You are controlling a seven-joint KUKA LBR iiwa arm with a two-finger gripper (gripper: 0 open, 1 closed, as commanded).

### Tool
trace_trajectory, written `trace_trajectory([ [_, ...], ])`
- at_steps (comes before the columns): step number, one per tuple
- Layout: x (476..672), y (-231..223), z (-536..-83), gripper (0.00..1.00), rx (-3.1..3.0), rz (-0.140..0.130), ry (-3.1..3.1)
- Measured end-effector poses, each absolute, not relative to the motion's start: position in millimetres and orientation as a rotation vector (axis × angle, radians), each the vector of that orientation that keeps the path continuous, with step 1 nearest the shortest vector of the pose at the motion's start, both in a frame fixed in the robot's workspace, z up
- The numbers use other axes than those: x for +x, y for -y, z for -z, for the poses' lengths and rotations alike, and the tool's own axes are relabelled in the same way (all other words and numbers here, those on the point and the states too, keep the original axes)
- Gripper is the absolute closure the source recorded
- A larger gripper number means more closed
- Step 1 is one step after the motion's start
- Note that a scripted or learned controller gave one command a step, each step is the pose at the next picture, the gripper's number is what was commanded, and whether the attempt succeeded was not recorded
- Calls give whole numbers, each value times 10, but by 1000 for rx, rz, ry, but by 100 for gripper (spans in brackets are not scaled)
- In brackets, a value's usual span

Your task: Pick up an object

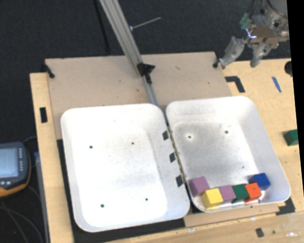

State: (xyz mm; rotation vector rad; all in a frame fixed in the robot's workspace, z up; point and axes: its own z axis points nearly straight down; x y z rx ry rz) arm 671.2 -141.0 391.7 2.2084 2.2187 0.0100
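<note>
Several small blocks lie along the near edge of the right bin (257,115): a purple one (199,184), a yellow one (212,197), a mauve one (227,193), a green one (239,191), an orange one (253,191) and a blue one (260,180). My gripper (240,55) hangs high at the upper right, beyond the far corner of the right bin and well away from the blocks. Its two fingers are spread apart with nothing between them.
The left bin (75,151) sits beside the right one. A slanted metal rail (125,37) runs down to the gap between the bins. A handheld screen unit (6,164) lies off the bench at left. A green thing (291,137) sits at the right edge.
</note>
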Motion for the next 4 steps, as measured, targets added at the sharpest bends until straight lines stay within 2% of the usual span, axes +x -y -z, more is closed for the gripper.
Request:
trace_trajectory([
  [1,6691,1422,-3862,0,2215,2,-2224],
  [4,6690,1419,-3862,0,2209,3,-2230],
])
